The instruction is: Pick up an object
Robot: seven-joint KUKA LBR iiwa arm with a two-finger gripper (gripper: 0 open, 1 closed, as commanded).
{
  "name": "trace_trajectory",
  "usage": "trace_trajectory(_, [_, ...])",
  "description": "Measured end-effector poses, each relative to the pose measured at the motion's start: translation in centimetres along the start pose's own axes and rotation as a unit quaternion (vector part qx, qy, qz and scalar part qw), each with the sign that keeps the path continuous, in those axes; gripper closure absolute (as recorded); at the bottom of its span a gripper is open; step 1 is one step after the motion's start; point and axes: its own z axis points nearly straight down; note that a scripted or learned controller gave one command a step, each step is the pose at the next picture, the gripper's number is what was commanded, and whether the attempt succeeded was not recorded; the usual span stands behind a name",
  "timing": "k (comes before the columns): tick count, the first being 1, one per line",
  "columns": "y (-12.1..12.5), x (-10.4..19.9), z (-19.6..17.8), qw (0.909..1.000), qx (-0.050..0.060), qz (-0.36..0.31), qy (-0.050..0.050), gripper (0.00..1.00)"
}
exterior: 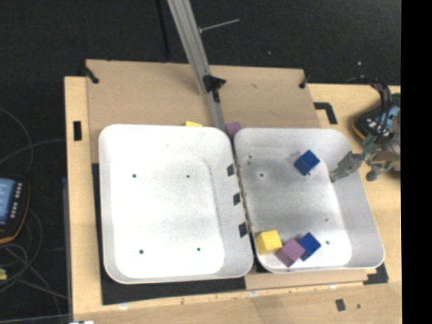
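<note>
Lower centre-right: yellow cube (268, 240), purple cube (291, 251) and blue cube (310, 244) clustered, touching, against the right bin (351, 201) rim. A second blue cube (306, 162) sits alone at upper right, probably light, rigid, best pinched across flat faces, with open floor around. Gripper (344, 166) at right edge; jaw state cannot be told.

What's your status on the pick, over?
Hand at right bin's right rim, nothing seen in it. Nearest piece: blue cube, lying free. Yellow cube, purple cube, second blue cube clustered at near edge.
</note>
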Motion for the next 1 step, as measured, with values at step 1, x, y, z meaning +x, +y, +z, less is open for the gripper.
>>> trace_trajectory(1, [1.25,2.00,10.90,1.0000,0.004,-0.001,0.001,0.00])
